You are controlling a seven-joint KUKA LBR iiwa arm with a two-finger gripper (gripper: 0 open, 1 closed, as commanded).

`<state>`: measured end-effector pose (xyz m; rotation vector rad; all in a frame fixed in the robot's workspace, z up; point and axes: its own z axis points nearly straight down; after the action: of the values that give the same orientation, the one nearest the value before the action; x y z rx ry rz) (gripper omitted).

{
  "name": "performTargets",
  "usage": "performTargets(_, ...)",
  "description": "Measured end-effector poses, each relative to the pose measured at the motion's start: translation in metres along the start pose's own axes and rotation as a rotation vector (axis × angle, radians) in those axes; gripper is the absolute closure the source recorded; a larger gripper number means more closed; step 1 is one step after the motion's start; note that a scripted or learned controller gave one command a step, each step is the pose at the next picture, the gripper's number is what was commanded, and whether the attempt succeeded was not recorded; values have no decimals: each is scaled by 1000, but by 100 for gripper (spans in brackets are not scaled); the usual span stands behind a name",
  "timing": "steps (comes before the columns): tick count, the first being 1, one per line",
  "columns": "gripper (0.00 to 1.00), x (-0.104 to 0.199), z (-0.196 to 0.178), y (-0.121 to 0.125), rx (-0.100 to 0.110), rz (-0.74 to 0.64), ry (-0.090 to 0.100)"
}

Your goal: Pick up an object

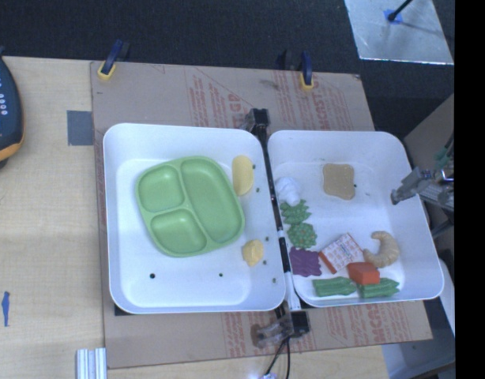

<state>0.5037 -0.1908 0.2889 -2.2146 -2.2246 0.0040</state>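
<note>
Camera view: nothing's been picked yet, as far as I can judge. The gripper (pixel 420 184) sits at the right bin's (pixel 385 144) right rim, can't tell how it's set, nothing seen in it. Candidates lie in that bin: tan flat cookie (pixel 338 180), curled croissant (pixel 384 248), red block (pixel 363 273), bumpy broccoli (pixel 302 234). The left bin (pixel 124 235) has a glossy green plate (pixel 189 205) with three compartments.
</note>
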Motion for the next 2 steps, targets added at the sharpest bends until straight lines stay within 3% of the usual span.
performTargets(1,0,85,199,28,-3,-4,3)
performTargets(2,0,49,192,95,-11,-2,0)
